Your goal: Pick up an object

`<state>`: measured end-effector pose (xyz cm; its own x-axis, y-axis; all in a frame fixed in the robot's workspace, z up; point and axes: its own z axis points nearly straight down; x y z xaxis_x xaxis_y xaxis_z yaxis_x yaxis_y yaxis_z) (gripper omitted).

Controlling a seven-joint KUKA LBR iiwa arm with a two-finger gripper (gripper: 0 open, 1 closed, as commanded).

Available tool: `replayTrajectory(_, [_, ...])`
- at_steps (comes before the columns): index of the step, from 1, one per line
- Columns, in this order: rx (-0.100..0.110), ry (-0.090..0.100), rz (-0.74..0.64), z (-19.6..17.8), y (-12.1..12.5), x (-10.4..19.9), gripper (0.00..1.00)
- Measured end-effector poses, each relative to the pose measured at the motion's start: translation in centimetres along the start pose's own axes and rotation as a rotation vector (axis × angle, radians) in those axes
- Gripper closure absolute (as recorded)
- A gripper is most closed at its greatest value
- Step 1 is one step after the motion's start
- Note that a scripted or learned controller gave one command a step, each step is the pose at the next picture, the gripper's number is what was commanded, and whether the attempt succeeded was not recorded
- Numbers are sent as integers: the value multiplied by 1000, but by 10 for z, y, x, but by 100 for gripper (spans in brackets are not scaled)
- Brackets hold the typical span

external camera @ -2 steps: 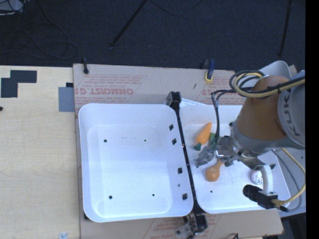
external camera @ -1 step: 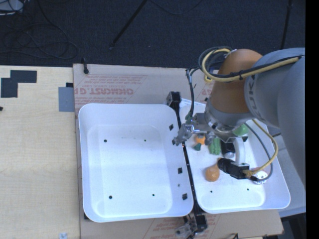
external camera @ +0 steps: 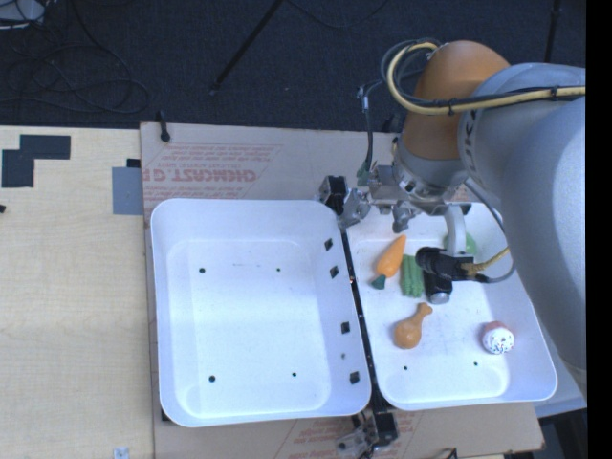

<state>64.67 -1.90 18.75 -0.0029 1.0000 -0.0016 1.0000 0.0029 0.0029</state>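
Nearby, an orange carrot point(external camera: 389, 256) — tapered, tilted.

Even overhead light, moderately bright. The two white bins point(external camera: 249, 304) read pale with slight bluish cast and no hard glare. Soft short shadows lie beside the small objects. The far floor point(external camera: 191, 46) is dark. The arm point(external camera: 535, 180) looks softly blurred at right.
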Motion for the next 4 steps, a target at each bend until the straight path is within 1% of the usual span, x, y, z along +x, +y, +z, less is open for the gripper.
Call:
replayTrajectory(1, [6,-1,13,-46,-70,-92,0])
replayTrajectory(2, [5,0,6,-47,-65,-125,0])
replayTrajectory(3, [6,1,5,85,-77,-123,0])
replayTrajectory(4, [9,12,4,99,-175,-157,0])
